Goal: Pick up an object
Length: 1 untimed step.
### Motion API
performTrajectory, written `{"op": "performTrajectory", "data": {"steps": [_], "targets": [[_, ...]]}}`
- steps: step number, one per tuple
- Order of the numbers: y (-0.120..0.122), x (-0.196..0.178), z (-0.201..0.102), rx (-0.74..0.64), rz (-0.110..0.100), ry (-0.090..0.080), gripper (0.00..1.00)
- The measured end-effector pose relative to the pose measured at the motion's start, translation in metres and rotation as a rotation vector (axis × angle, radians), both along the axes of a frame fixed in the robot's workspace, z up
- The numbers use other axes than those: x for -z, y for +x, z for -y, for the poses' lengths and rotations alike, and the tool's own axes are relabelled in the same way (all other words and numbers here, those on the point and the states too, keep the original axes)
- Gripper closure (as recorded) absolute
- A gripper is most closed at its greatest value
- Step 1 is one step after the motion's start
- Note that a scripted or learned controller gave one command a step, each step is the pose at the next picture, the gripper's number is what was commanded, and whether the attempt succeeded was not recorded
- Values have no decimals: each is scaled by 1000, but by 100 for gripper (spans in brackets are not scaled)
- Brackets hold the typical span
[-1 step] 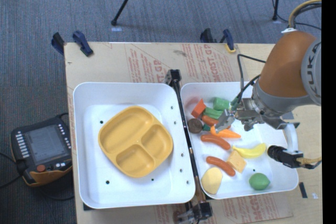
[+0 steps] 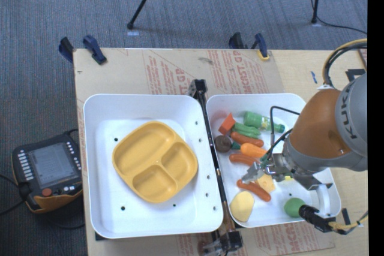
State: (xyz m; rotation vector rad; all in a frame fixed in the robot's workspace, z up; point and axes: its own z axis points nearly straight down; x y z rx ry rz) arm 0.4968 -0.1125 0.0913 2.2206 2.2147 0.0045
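Carrot (image 2: 255,190), orange and lying slantwise near the middle of the right bin (image 2: 282,99), looks like the likeliest object to lift, since the gripper (image 2: 262,172) hangs just above its upper end, low over the toy food. Whether the tool is open or closed I cannot tell; its tip is a small grey tangle against the clutter, and nothing can be seen clamped in it. Around the carrot, reading the bin as a clock face with the carrot at the centre: a pale yellow potato-like piece (image 2: 242,206) sits at seven o'clock, close beside it; a green ball (image 2: 293,207) lies at four o'clock, a little apart; two more orange carrots (image 2: 247,150) lie at twelve o'clock, with a brown round piece (image 2: 223,143) at about ten and a green bottle-shaped toy (image 2: 259,121) farther up at twelve. To do the step well, I judge the approach should come straight down with the jaws set across the carrot's narrow width, not along its length (a lengthwise grip would probably slide off the taper), and centred so neither side nudges the pale cheese-like wedge (image 2: 267,183) touching it at two o'clock. The left bin (image 2: 96,111), at nine o'clock, carries a yellow divided plate (image 2: 155,160) and plays no part in the lift
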Motion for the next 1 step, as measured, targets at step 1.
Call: {"op": "performTrajectory", "data": {"steps": [1], "targets": [[-1,-8,-1,3,-4,4,100]]}}
